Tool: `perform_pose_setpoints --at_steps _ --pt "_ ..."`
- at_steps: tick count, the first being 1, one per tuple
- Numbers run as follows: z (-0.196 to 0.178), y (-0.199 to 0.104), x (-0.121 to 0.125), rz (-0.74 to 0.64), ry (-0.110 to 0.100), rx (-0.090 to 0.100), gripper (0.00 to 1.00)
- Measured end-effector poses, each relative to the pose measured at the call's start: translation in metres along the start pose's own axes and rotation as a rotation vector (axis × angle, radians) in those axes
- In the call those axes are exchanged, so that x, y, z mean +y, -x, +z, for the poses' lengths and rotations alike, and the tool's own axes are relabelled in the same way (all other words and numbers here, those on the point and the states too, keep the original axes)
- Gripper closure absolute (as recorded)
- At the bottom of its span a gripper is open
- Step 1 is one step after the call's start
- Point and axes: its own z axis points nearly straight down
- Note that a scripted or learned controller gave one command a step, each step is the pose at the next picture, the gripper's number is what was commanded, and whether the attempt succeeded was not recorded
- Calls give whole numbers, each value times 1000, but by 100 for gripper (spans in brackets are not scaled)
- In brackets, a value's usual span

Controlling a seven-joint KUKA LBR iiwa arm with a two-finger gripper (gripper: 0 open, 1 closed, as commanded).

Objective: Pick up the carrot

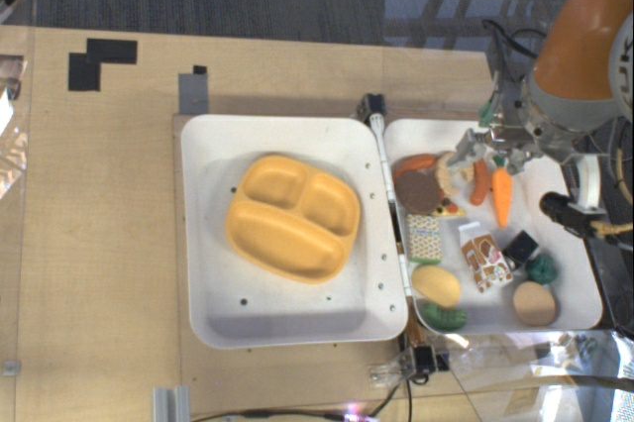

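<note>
Camera view, looking down at a slant: two white bins side by side. Left bin (pixel 198 242) holds a yellow sectioned plate (pixel 293 217). Right bin (pixel 584 306) holds the clutter.

Carrot (pixel 502 195) lies in the far half of the right bin, long axis running near to far, just right of a thin orange-red sausage-like piece (pixel 480 182). It rests on the bin floor; not lifted.

Gripper (pixel 505 145) hangs over the far part of the right bin, directly beyond the carrot's far end, close above it. Whether it is released or clenched cannot be told: the hardware there is a tangle of grey metal and cable against the white floor. Nothing is seen between it and the carrot, so no grasp is recorded.

Progress, as a judgement: approach made, pick not achieved. Left to do: close on the carrot and raise it clear of the bin.

Hard to make out:
- contact between gripper and carrot, undecidable at this angle
- arm's orange band (pixel 584 34) cut off at the right edge
- brown round item (pixel 419 191) overlaps its neighbours; identity unclear
- green item (pixel 443 317) at the near rim, partly masked
</note>
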Motion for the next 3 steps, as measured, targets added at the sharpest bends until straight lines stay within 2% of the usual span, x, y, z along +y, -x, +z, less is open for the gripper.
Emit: perform_pose_setpoints --at_steps 1,2,3 --pt "76 60 12 -207 -4 -2 0" --pt "143 101 11 -157 8 -3 0" --pt "131 99 14 -165 13 -4 100"
